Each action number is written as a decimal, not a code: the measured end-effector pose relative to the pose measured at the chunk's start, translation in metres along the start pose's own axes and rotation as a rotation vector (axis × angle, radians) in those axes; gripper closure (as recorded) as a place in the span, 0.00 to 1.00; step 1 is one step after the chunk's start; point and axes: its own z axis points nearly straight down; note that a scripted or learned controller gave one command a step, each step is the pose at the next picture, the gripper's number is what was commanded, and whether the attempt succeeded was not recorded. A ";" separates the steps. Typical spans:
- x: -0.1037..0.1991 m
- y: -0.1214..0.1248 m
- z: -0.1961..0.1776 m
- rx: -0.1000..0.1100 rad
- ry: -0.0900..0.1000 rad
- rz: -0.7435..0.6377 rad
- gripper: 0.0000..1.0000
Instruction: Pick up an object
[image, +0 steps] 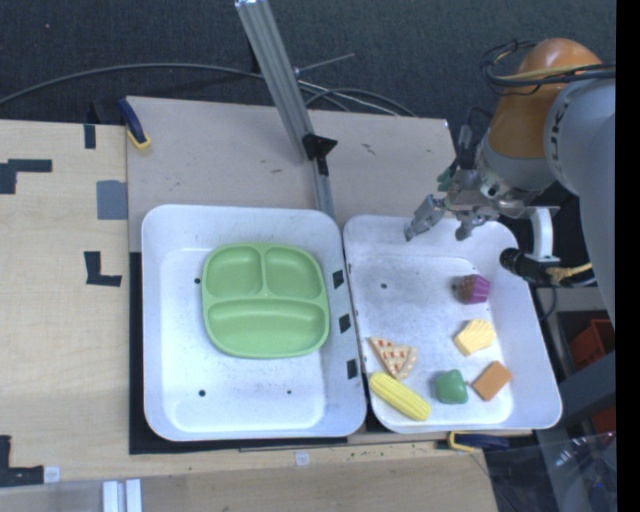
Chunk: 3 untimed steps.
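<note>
My gripper (439, 224) hangs over the far edge of the right bin (420, 275), its two fingers spread open with nothing between them. Several toy foods lie in that bin, all nearer the front than the gripper. A purple and brown piece (470, 289) sits by the right wall. Below it lie a yellow cheese wedge (475, 336) and an orange block (491, 380). A green pepper (450, 387), a yellow corn cob (400, 396) and a waffle-patterned slice (393, 356) lie along the front.
The left bin (170, 330) holds a green divided plate (266, 300). A grey metal post (285, 85) slants down to the bins' far edge between them. Black cables lie on the dark floor behind the bench.
</note>
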 end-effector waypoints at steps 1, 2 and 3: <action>0.000 0.000 0.000 0.000 0.000 0.000 0.00; 0.000 0.002 0.064 0.005 0.000 0.000 0.00; 0.001 0.001 0.107 0.001 -0.002 0.000 0.00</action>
